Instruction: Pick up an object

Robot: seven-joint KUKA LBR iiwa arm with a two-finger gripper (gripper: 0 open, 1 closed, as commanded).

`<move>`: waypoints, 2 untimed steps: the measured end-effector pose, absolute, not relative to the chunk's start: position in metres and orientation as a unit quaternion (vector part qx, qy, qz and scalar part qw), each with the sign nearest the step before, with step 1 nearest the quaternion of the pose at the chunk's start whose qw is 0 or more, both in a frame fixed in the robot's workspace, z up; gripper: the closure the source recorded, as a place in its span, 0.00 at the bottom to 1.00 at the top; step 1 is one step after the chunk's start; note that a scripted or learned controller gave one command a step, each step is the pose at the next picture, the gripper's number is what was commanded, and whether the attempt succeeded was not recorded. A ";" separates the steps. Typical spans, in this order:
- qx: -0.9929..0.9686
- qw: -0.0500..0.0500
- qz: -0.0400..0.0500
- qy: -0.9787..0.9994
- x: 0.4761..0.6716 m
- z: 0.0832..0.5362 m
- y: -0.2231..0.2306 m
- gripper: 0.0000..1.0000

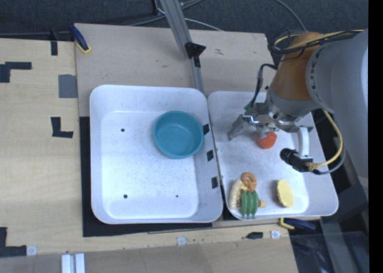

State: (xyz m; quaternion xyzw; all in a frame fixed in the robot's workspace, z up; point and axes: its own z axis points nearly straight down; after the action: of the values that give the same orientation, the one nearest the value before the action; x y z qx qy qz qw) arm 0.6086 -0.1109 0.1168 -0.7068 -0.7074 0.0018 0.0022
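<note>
While the hand (pixel 251 123) hangs spread over the right bin (pixel 222 105), nothing sits between its fingers; pick not yet made. Red ball (pixel 267 140) lies just beside the hand. Corn (pixel 248 194) and yellow piece (pixel 285 193) lie nearer the bin's front rim.

Camera view: one fixed station, mounted above the bench (pixel 143 56) and tilted downward at a slant. The far edge of the bench sat toward the top of the frame, the near edge toward the bottom. Framing was moderately distant: left bin (pixel 108 164) and right bin (pixel 323 203) both fell whole within the picture, side by side, with bench margin showing at left and dark floor beyond the top. The arm (pixel 335 68) entered from the frame's right. A slanted metal pole (pixel 173 14) crossed the upper middle, close under the lens.
</note>
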 end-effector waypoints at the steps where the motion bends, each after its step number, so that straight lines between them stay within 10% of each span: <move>1: -0.707 0.000 0.000 -0.707 0.609 0.088 -0.110 0.00; 2: -0.707 -0.001 0.000 -0.707 0.609 0.100 -0.111 1.00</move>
State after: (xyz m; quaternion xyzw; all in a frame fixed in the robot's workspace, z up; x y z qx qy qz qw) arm 0.6094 -0.1110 0.1003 -0.7069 -0.7073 -0.0003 -0.0011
